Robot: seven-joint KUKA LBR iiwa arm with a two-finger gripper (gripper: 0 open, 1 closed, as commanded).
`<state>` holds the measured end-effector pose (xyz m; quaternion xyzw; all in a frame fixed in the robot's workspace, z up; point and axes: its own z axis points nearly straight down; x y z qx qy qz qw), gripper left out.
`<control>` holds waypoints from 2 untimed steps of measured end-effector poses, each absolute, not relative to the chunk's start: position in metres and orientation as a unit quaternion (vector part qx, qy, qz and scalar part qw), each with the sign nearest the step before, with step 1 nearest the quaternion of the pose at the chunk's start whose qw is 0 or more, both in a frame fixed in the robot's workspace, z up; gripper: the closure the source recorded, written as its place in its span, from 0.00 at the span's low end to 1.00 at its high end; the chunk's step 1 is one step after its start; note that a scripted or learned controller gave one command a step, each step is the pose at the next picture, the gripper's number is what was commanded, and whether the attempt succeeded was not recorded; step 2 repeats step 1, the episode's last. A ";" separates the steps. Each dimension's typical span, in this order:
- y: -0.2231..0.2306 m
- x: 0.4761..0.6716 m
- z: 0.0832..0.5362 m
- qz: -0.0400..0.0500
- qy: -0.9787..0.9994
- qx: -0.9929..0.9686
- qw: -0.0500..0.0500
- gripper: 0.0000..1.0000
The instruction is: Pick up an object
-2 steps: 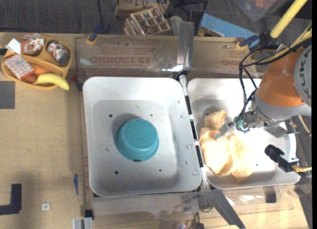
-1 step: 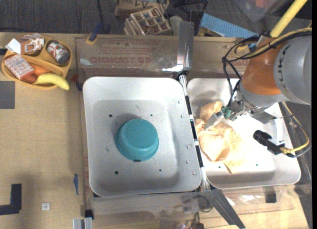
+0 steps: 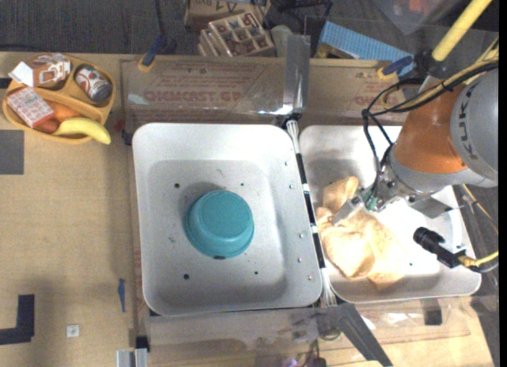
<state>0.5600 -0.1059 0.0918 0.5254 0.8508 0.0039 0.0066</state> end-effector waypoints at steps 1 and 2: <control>-0.106 0.560 0.101 0.005 0.850 0.526 0.005 1.00; -0.106 0.560 0.101 0.005 0.850 0.526 0.005 1.00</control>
